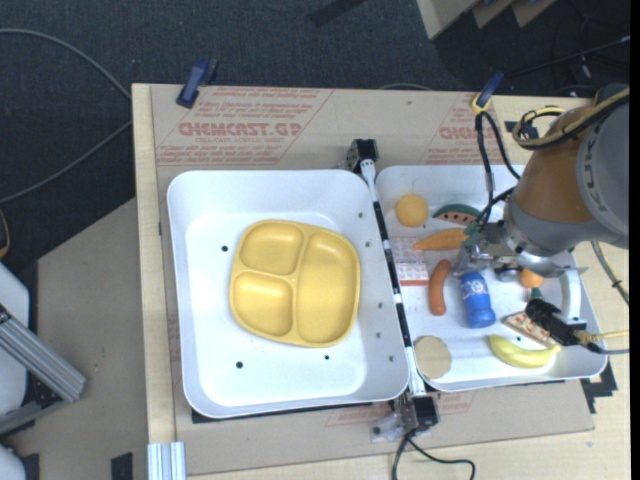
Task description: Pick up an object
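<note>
On the left of the surface (150,268): one shallow white bin (195,268), holding a yellow divided plate (295,282) with three compartments, lying flat near the bin's middle. Small dark dots mark the bin floor around the plate.

Between the two bins: a dark divider strip with a black clamp (362,152) at the far end and another fitting at the near end.

At the far edge of the surface: two blue clips (195,81), one toward the left corner, one toward the right. Red printed lettering runs across the cardboard there.

On the right: a second white bin (440,376), holding several small items.
- Round beige disc (432,354), near front left corner.
- Orange ball (410,209), toward the far left of the bin.
- Red sausage (438,286), lying lengthwise near the bin's left side.
- Carrot (440,238), between ball and sausage, pointing left.
- Watermelon slice (458,212), just beyond the carrot.
- Blue can (477,299), lying just right of the sausage.
- Banana (520,351), near the front edge, right of the disc.
- Pizza slice (528,325), touching the banana's far side.

Over the right bin: the arm, grey with an orange band, reaching in from the right. End effector (484,256) sits low, just above the blue can's far end; whether its fingers are open or closed cannot be told, and nothing is visibly gripped.
</note>
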